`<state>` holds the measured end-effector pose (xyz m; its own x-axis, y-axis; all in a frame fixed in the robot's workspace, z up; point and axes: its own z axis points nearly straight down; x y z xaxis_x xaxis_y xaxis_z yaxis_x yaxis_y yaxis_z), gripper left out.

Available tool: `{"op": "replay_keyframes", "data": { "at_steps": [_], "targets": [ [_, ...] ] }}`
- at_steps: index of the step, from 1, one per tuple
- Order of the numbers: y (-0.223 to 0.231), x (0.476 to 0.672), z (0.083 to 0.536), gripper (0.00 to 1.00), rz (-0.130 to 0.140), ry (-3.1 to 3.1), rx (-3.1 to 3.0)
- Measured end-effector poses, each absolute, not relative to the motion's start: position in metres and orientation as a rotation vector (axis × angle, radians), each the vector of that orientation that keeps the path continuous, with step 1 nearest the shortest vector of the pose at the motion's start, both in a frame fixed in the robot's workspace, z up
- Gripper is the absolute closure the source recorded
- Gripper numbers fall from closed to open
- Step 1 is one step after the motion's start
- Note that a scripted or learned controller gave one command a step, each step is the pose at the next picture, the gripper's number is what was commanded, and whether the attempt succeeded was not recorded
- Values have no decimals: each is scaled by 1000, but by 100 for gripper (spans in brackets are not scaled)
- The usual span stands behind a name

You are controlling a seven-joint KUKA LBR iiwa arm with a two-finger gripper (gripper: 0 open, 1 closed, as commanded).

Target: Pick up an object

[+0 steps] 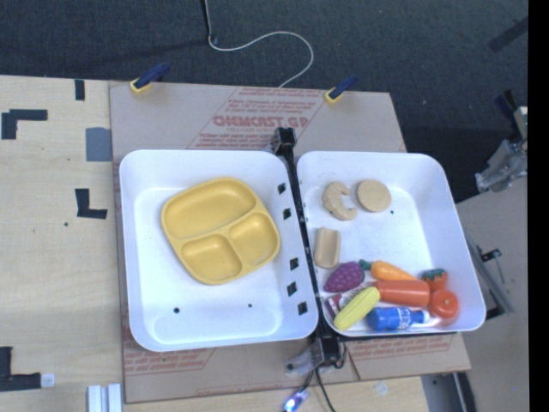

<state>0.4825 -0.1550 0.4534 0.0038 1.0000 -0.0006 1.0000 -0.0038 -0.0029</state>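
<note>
Two white bins sit side by side on the bench (51, 230), and the toy foods are all in the right bin (429, 191). Take the purple bunch of grapes (345, 275) as the marker. It lies in the lower part of that bin, close to the wall shared with the left bin (141, 256). A tan block (326, 249) lies just up and left of the grapes. Farther up from the grapes are a pale croissant (339, 201) and, up and to the right, a round biscuit (373, 196), both well apart from the rest. An orange carrot (391, 272) lies just right of the grapes, and an orange-red sausage (403, 293) sits down and right of them. A yellow corn cob (356, 307) lies tilted just below the grapes. A blue bottle (396, 319) lies on its side, lower right of the grapes. A red tomato (443, 304) is farthest right of the grapes, by the bin's rim. Left of the grapes, across the shared wall, a yellow divided plate (221, 229) rests in the left bin. Far right of the grapes, off the bins, is a grey metal part that seems to be the hand (508, 163), and I cannot tell whether it is spread or pressed together.
</note>
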Motion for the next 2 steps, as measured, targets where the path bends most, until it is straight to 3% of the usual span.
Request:
{"op": "replay_keyframes", "data": {
  "at_steps": [2],
  "targets": [
    [-225, 483, 420, 100, 4, -2218, -2224]
  ]
}}
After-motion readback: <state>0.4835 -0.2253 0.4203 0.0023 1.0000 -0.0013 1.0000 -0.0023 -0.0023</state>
